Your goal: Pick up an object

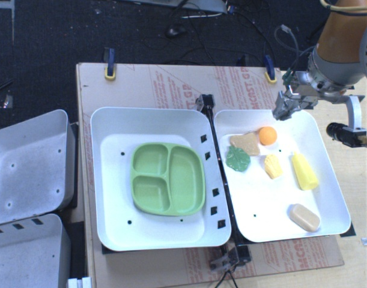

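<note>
Landmark = divider btwn the two white bins. Left of it: left bin w/ green sectioned plate, not a pick target. Just right of divider, in right bin: green leafy piece, touching tan bread-like slice; orange ball touching the slice's far side. Further right: small yellow chunk, then yellow cob-shaped item, tan oval nearest front wall. All look like light, stiff plastic toy food; ball prob. slippery and rolls, take across its middle. Cob and oval sit apart w/ open room, easier. End effector hovers over back rim, empty; can't tell if spread or closed. Back wall close, so approach steeply.
</note>
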`<move>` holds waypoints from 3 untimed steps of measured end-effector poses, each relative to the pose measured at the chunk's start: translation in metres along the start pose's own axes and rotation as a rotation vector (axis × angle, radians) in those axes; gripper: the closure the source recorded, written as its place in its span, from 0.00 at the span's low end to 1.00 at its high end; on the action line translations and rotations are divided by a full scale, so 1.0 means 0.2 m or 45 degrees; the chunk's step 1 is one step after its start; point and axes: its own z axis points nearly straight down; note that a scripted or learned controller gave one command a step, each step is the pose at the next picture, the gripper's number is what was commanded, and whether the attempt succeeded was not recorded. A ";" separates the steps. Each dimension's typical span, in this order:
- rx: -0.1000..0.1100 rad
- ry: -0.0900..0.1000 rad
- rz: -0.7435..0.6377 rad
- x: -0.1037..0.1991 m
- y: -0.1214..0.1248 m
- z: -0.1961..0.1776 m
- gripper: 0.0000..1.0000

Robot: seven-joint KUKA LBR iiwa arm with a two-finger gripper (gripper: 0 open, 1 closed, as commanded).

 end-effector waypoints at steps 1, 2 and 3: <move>0.006 0.001 -0.004 0.27 -0.06 0.09 1.00; 0.004 0.001 -0.005 0.54 -0.10 0.08 1.00; 0.006 0.002 -0.006 0.79 -0.11 0.18 1.00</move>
